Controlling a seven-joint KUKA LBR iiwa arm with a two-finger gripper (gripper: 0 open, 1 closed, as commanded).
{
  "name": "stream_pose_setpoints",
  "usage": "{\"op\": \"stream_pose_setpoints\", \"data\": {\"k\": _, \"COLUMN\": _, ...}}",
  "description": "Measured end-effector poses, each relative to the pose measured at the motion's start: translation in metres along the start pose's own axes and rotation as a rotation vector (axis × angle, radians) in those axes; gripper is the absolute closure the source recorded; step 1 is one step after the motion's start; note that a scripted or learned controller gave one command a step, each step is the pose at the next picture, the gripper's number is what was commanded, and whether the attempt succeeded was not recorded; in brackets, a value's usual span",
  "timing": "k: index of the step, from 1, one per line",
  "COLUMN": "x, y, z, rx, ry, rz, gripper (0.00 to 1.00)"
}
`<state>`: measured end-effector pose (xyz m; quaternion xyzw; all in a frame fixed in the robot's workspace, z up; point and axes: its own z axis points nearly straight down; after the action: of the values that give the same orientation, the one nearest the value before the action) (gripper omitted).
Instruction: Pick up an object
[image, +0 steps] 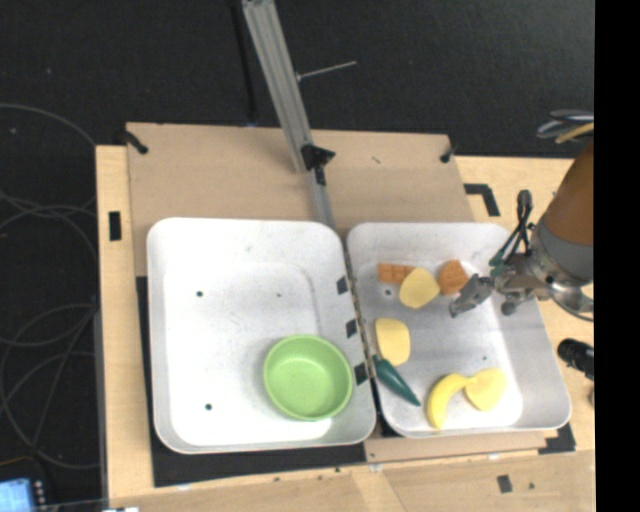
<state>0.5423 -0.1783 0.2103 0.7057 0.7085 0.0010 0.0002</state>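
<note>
- We see the bench, tan-topped, spreading to the left of and behind the gripper, bearing both bins.
- The left bin, white and shallow, sits well to the gripper's left, with its right wall touching the other bin.
- The right bin lies under the gripper; its right rim runs beneath the arm.
- The arm enters from the right, with the orange band just above and to the right of the gripper.
- The green bowl stands upright in the left bin, well to the gripper's left and nearer the camera.
- The gripper hangs over the upper right part of the right bin. We see nothing between its parts, and we cannot tell whether it is released or clenched.
- The banana lies below the gripper, toward the front rim.
- A yellow piece lies touching the banana's right end.
- Another yellow piece lies to the gripper's lower left.
- A rounded yellow piece lies just left of the gripper.
- The orange piece lies just beside the gripper, at its upper left; we cannot tell whether they touch.
- A flat orange block lies further left, against the rounded yellow piece.
- A dark green pod lies tilted at the lower left, near the bins' shared wall.
</note>
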Motion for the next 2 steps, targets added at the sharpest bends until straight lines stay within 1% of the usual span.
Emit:
{"op": "stream_pose_setpoints", "data": {"k": 1, "x": 0.000, "y": 0.000, "z": 0.000, "rx": 0.000, "ry": 0.000, "rz": 0.001, "gripper": 0.00}}
{"op": "stream_pose_setpoints", "data": {"k": 2, "x": 0.003, "y": -0.007, "z": 0.046, "rx": 0.005, "ry": -0.002, "rz": 0.004, "gripper": 0.00}}
